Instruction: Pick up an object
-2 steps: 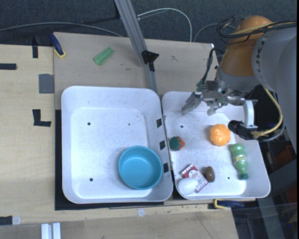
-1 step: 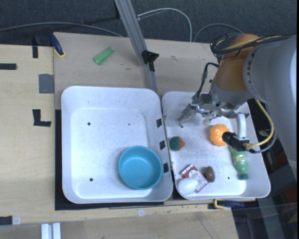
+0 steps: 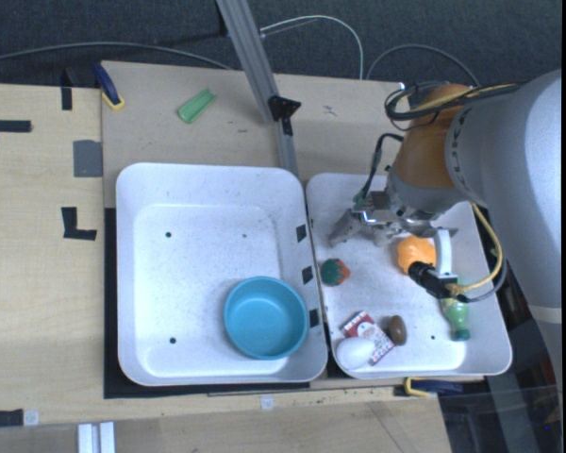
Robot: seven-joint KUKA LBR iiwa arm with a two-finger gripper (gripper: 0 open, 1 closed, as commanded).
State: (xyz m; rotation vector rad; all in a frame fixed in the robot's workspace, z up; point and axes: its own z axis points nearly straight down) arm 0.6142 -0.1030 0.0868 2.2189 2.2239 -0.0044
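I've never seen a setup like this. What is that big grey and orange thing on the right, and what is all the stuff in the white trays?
It is a robot arm, seen by one camera looking down from above. Its gripper, a two-fingered claw, hangs open over the right bin with nothing between its fingers. That bin holds a small green and orange ball, an orange toy, a red and white packet, a white egg-shaped thing, a brown lump and a green piece. The left bin holds a blue bowl.

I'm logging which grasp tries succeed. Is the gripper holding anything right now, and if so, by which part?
Nothing is held. The gripper hangs open over the right bin, with bare bin floor between its fingers; the small green ball lies just below it, untouched.
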